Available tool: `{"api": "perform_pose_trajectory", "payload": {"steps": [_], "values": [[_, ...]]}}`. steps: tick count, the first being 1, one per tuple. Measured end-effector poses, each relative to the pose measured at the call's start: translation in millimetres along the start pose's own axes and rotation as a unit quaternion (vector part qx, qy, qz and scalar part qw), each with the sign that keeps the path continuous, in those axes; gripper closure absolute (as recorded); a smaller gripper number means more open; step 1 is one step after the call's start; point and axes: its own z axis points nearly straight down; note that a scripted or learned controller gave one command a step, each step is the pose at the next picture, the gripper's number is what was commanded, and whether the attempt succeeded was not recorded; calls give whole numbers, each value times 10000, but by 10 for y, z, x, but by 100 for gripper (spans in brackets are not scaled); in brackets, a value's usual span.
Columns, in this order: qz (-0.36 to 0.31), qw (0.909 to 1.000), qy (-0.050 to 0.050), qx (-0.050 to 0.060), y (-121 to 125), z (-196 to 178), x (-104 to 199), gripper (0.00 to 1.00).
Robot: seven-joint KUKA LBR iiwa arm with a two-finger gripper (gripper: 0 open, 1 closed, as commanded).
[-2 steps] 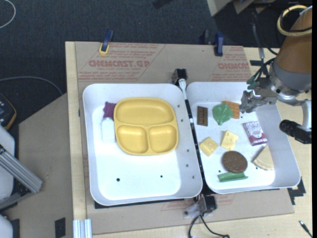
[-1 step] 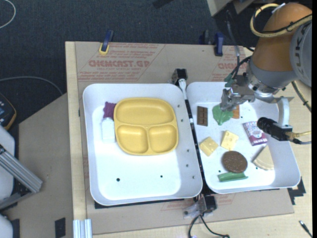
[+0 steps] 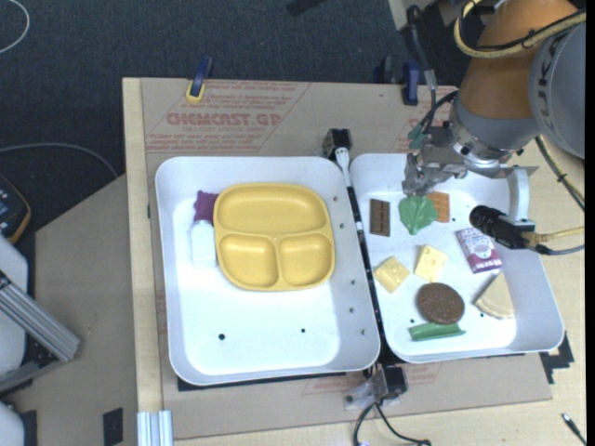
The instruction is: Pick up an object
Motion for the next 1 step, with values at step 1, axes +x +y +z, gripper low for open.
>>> {"api": "perform_pose_trajectory", "payload": {"steps": [1], "values": [[12, 10000, 5, 36, -106, 35, 120, 100]]}}
